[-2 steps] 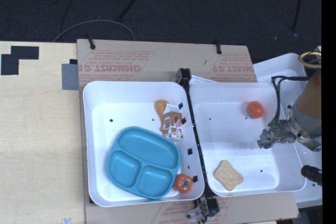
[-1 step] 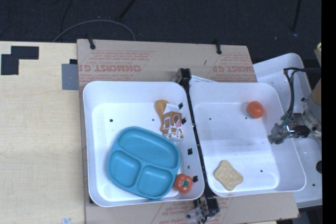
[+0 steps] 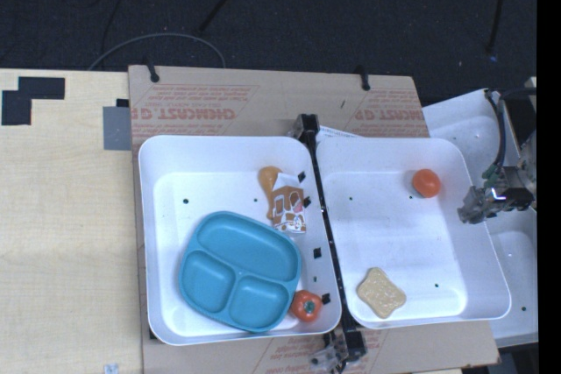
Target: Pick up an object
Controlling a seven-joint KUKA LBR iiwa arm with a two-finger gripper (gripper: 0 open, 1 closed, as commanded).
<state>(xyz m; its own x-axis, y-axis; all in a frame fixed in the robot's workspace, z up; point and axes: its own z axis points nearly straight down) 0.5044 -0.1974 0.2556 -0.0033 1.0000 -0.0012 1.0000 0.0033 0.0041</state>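
The tool (image 3: 484,204) sits at the right edge of the frame, just outside the right bin's (image 3: 491,276) outer wall, and its state cannot be told from this view; nothing is seen in its grasp. The right bin holds an orange ball (image 3: 427,183) near its upper right corner and a tan slice of toast (image 3: 380,292) toward its lower middle. The left bin (image 3: 158,188) holds a blue divided plate (image 3: 238,270), a red tomato (image 3: 306,306) at the plate's lower right edge, and a brown-and-white packet (image 3: 285,204) above the plate. The step in hand looks like the approach, with no pick yet made. The orange ball lies nearest, so the next move likely calls for travelling left over the bin wall, centring above the ball, then descending.
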